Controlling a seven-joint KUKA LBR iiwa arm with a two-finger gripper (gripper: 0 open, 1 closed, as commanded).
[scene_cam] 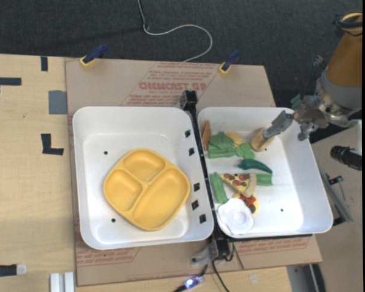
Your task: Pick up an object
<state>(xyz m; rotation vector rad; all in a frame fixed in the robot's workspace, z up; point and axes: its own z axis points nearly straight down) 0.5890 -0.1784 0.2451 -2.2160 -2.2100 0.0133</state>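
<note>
Divided plate [147,188] in left bin [88,163]. Toy food pile [237,169] in right bin [304,187], toward its left side. Gripper [278,126] over right bin's far edge.

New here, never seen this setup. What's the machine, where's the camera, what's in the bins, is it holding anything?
One fixed camera looks down at a slant on a bench with two shallow white bins. The left bin holds a yellow divided plate. The right bin holds toy food: green pieces, a pizza slice, a white round piece. The grey arm with the orange band reaches in from the right. Its two-finger gripper hangs over the right bin's far side, beside a tan piece. Whether it grips anything is unclear.
</note>
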